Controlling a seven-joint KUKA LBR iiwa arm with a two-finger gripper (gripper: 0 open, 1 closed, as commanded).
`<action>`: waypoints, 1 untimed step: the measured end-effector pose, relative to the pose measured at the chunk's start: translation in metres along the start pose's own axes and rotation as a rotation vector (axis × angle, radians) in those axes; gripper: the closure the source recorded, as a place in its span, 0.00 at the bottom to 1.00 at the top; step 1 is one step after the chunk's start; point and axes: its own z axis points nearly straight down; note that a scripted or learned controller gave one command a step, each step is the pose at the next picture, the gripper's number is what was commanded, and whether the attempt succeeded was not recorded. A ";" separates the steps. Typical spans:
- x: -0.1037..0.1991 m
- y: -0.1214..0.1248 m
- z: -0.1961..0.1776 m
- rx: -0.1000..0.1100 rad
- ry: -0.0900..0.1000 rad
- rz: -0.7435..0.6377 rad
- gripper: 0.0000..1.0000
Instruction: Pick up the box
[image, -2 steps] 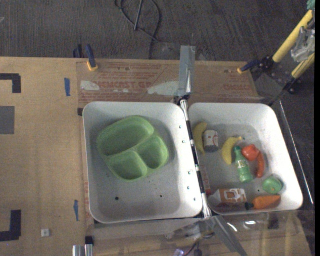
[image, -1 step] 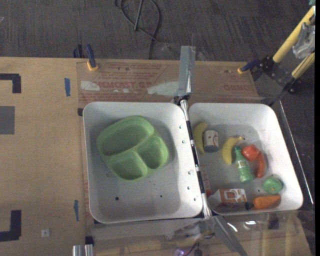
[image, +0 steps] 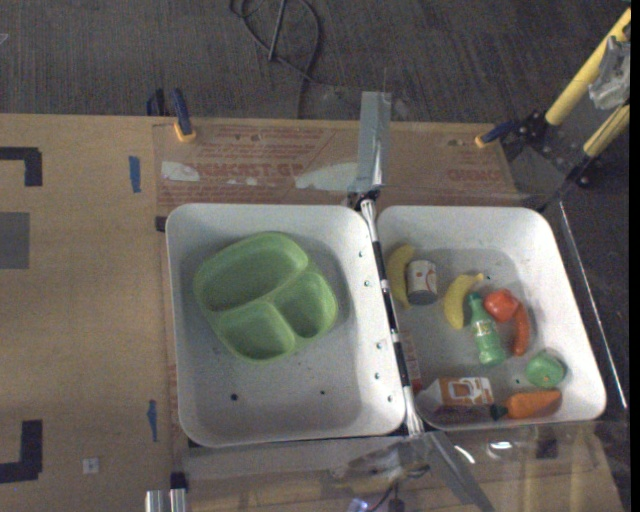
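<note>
At the near edge of the right bin (image: 575, 300), the box (image: 462, 391), a small orange-and-white carton, lies flat on its side in the front left corner, close to the wall shared with the left bin (image: 300, 410). Just beside it on the right, a carrot (image: 532, 404) lies along the front wall, its tip almost touching the box. A little farther in sits a round green fruit (image: 545, 370). Beyond that, near the bin's middle, a green bottle (image: 487, 335) lies between a yellow banana (image: 459, 298) and a slim orange vegetable (image: 521, 330), with a red pepper (image: 500, 304) at the bottle's far end. Farther left, a small can (image: 422, 282) rests against a second, paler banana (image: 399, 272) near the dividing wall.

In the left bin a green divided plate (image: 265, 295) lies in the far half.

Behind both bins, a cardboard sheet (image: 250, 160) is clamped to the worktop (image: 80, 330).

Whether the end effector is open or closed cannot be told.
</note>
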 end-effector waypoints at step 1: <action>0.002 0.001 -0.011 -0.005 -0.003 -0.004 1.00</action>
